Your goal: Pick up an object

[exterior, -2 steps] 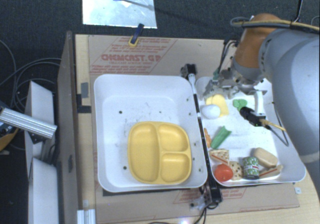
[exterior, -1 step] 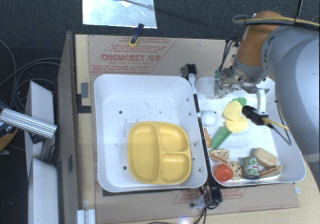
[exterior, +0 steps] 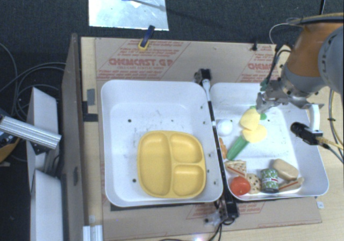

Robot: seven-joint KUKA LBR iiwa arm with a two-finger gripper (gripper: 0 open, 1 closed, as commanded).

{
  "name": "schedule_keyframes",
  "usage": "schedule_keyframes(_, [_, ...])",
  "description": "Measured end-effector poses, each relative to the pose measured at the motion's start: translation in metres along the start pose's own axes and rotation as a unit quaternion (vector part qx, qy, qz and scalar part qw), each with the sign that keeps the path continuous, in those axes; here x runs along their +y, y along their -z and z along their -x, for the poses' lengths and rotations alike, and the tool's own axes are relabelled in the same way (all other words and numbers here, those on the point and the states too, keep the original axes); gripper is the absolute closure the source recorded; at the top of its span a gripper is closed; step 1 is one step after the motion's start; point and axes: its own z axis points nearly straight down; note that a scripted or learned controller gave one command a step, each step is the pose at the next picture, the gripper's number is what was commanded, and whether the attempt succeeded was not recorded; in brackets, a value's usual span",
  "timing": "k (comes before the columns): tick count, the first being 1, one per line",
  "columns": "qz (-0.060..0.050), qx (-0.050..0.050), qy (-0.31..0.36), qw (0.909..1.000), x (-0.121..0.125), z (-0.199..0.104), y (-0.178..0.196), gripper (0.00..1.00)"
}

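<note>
Two white bins sit side by side on the bench. The left bin (exterior: 123, 107) holds a yellow divided plate (exterior: 172, 163). The right bin (exterior: 317, 173) holds a clutter of toy food. The arm (exterior: 317, 52) reaches in from the right, and its gripper (exterior: 265, 103) sits low over the right bin's upper part, touching or just above the top of a yellow pepper-like toy (exterior: 252, 126). How far it is open cannot be told. Near the yellow toy are a green piece (exterior: 235, 148), a white egg (exterior: 224, 126), a small can (exterior: 270, 179) and a tomato (exterior: 240, 185).
</note>
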Motion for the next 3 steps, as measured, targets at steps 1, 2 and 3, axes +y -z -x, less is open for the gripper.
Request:
schedule_keyframes(1, [-0.001,0.001,0.003,1.0000,0.002,-0.004,-0.003,0.00])
schedule_keyframes(2, [0.004,-0.006,0.001,1.0000,-0.038,-0.031,-0.064,0.00])
schedule_keyframes(3, [0.003,0.001,0.002,1.0000,-0.042,0.001,-0.062,0.00])
